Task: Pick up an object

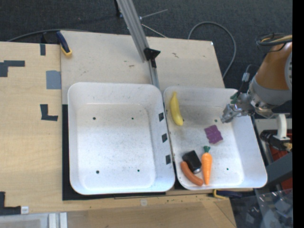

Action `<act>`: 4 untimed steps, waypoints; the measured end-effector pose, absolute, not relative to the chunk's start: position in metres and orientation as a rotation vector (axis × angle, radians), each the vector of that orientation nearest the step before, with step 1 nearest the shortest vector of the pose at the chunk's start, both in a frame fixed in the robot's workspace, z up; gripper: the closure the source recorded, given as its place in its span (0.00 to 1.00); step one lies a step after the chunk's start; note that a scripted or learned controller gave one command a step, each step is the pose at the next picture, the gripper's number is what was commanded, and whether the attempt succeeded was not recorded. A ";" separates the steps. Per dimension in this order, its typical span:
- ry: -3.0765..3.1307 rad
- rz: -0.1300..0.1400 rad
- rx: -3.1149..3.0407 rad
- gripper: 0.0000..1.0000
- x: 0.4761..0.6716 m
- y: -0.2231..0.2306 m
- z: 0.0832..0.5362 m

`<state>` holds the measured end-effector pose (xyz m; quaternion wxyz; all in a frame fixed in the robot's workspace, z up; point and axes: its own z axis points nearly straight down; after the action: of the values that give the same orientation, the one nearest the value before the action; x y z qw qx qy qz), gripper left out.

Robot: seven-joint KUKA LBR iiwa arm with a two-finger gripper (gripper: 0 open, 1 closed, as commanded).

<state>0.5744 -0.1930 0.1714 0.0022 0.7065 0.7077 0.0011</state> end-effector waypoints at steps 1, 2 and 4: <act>2.220 0.003 2.216 1.00 0.575 -0.193 0.225; 2.220 0.002 2.217 1.00 0.578 -0.195 0.268; 2.228 -0.002 2.219 1.00 0.562 -0.150 0.275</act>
<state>0.5624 -0.1498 0.2752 -0.0014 0.7057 0.7085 -0.0006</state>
